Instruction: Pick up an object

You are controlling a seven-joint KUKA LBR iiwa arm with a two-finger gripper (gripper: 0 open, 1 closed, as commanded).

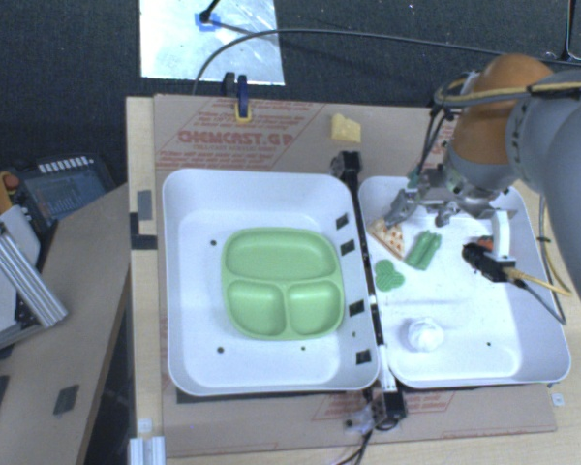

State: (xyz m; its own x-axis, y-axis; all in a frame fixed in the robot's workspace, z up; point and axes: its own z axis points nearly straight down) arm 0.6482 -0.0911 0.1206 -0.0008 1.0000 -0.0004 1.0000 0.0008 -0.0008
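My gripper point(421, 211) hangs over the back of the right bin point(523, 356), its fingers spread apart with nothing between them. Just below it lies a green ridged piece point(423, 250), tilted. Left of that, near the bin's left wall, is an orange pizza-slice toy point(388, 237). A small dark green leafy piece point(388, 277) lies in front of the slice. A white round object point(426, 334) rests toward the front of the same bin.
The left bin point(189, 356) holds a pale green divided plate point(282, 283). A black hinge strip point(360, 260) runs between the two bins. A yellow block point(346, 128) lies on the cardboard behind the bins. The arm's bulk covers the right bin's back right corner.
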